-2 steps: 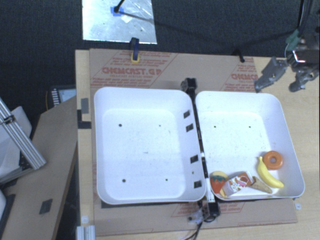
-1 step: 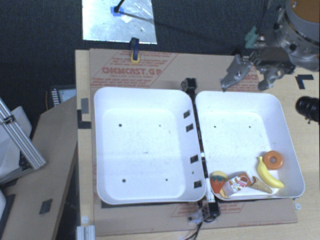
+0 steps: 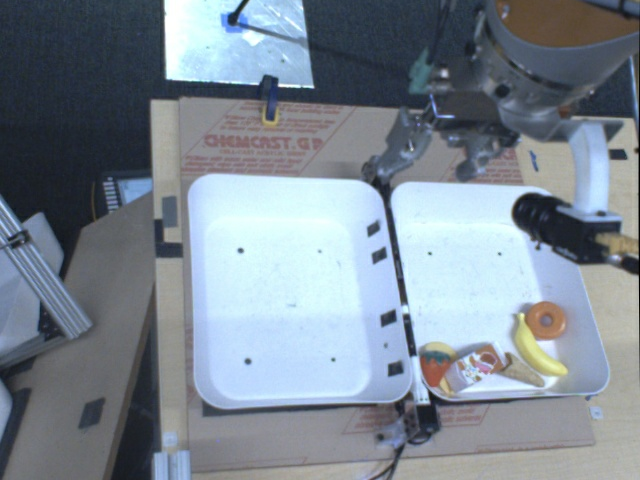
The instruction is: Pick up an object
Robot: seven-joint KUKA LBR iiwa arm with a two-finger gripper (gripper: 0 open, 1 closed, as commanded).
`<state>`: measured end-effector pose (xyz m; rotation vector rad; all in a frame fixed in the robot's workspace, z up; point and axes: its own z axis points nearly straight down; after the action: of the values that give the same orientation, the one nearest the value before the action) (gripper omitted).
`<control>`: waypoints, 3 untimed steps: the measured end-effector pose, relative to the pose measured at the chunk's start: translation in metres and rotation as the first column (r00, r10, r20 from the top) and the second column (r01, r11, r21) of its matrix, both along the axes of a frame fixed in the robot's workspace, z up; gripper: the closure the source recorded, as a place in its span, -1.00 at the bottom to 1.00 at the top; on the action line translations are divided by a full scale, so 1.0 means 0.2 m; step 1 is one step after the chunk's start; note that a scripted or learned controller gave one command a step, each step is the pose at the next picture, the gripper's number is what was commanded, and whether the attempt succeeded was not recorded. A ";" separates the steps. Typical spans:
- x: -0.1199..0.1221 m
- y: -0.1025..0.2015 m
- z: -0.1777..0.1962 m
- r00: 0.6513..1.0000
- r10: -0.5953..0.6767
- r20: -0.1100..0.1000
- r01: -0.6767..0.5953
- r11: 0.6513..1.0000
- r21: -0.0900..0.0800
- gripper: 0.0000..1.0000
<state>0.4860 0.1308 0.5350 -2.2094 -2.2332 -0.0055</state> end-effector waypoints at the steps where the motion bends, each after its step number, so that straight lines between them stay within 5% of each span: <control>1: 0.00 0.44 0.00 1.000 0.003 -0.001 -0.003 1.000 0.001 -1.00; 2: 0.00 0.52 -0.36 1.000 -0.004 -0.007 0.004 1.000 -0.005 -1.00; 3: 0.00 0.52 -0.09 1.000 -0.003 0.004 0.003 1.000 0.001 -1.00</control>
<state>0.4866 0.2342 0.5169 -2.2144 -2.2313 -0.0110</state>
